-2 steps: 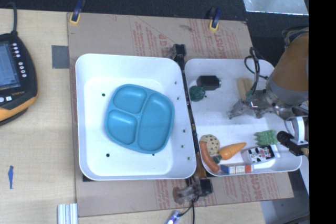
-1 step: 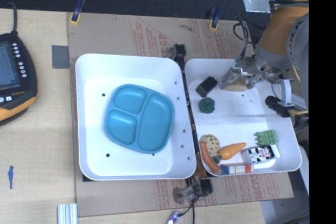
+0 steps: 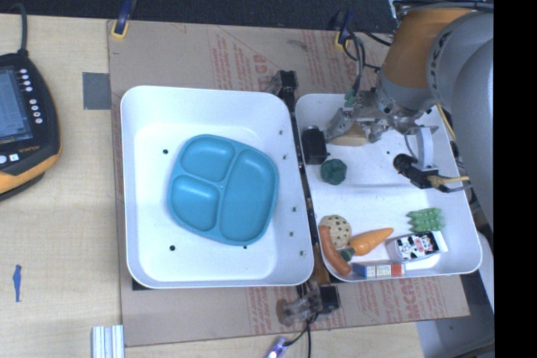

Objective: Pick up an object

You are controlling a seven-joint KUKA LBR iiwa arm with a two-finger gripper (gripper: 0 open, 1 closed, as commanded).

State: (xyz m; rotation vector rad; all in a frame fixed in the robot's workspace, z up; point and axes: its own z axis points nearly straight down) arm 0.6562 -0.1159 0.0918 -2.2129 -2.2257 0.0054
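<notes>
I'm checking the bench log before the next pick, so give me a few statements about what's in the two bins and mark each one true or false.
1. The blue divided plate lies in the left bin. True.
2. The carrot lies on the blue divided plate. False: it lies in the right bin, near its front edge.
3. The dark green ball lies in the right bin. True.
4. The pincer hangs over the left bin. False: it is over the right bin's far end.
</notes>
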